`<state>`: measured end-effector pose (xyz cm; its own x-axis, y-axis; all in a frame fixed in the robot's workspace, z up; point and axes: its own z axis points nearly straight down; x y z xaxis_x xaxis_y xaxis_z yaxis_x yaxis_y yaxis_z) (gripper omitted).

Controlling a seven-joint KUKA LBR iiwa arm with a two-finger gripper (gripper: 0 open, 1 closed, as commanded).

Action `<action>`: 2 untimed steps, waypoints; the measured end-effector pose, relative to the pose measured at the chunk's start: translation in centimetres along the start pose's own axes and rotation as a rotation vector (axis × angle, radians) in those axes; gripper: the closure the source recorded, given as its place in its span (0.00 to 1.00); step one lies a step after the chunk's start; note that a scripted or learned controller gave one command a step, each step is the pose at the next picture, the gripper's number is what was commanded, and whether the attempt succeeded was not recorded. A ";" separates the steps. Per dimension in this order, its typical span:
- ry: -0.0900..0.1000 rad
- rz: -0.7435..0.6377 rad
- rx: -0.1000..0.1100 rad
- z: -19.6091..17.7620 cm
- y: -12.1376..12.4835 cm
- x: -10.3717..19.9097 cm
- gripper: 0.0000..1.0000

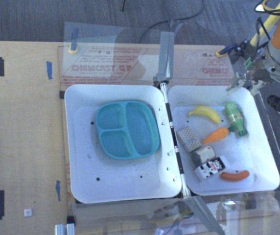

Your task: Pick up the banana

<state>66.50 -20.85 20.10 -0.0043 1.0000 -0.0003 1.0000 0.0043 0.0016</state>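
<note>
One fixed camera looking down at a slant from above the bench [22,131], taking in both white bins [81,180], arm entering at right.

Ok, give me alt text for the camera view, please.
A yellow banana lies untouched in the right bin beside a green bottle and a carrot, the robot's hand poised above that bin's far corner. The left bin holds a teal divided plate.

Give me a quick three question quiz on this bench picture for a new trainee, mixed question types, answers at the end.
1. True or false: the banana lies in the bin with the blue divided tray.
2. Which is nearest the banana? A) sausage B) green bottle C) blue tray
3. Name the orange item right of the checkered block.

Key: 1 false, it lies in the right bin. 2 B. 3 carrot.
</note>
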 end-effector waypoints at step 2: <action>-0.001 -0.108 -0.004 11.3 0.4 9.8 0.00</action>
<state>66.84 -11.07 8.77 -0.1122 0.9937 -0.0018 0.9937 0.1122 0.0055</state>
